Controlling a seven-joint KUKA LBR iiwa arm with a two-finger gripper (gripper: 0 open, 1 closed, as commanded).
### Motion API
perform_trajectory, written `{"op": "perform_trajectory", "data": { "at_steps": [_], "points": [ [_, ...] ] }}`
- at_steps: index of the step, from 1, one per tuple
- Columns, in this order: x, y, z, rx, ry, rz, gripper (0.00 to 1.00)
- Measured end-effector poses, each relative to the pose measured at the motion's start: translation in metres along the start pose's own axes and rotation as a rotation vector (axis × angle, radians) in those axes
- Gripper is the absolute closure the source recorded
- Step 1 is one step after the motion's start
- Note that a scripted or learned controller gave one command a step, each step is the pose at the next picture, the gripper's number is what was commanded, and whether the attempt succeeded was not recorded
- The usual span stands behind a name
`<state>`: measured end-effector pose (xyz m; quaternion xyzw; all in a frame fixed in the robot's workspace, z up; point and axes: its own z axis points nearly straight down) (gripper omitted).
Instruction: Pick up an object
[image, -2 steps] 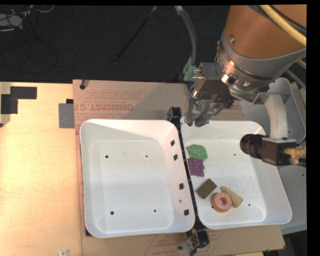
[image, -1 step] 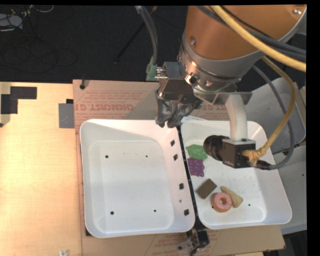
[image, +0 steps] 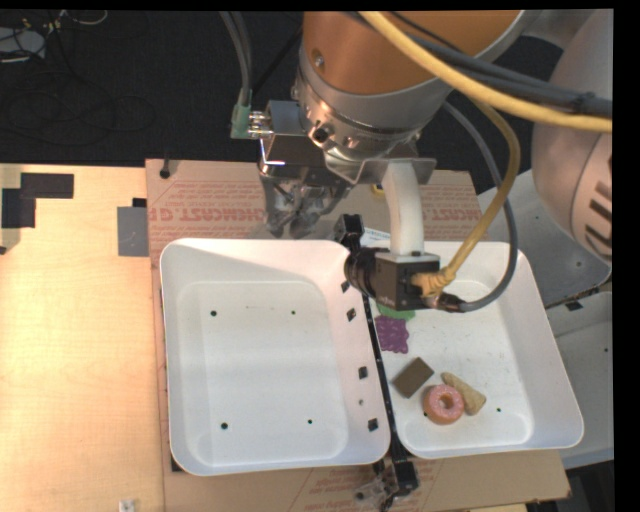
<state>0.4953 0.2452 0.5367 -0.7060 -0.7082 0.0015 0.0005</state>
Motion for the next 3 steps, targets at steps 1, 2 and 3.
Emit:
{"op": "perform_trajectory", "data": {
  "at_steps": [1, 2, 3],
  "points": [
    [-0.001, 0.018, 0.088, 0.008, -0.005, 0.003, 1.0],
    [-0.001, -0.003, 0.287, 0.011, -0.005, 0.003, 1.0],
    [-0.004, -0.001, 0.271, 0.006, -0.003, 0.01, 1.0]
  ]
}}
